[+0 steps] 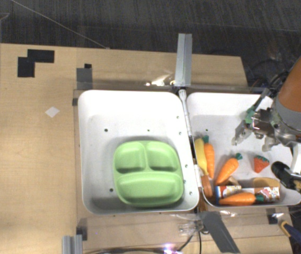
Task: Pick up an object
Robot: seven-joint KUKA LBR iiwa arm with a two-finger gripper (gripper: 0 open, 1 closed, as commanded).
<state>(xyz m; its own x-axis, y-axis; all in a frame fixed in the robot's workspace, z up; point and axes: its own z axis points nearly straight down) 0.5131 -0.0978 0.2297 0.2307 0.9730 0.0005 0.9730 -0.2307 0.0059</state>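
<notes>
We hang our tool (252, 135) empty and spread wide over the right bin (214, 106), because the carrots (226, 169) to grab are crowded along its near-left side.

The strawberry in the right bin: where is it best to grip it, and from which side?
Probably across the red body of the strawberry, coming from above. It lies apart from the carrot on bare bin floor, so fingers have room on both sides; the end effector is nearby.
</notes>
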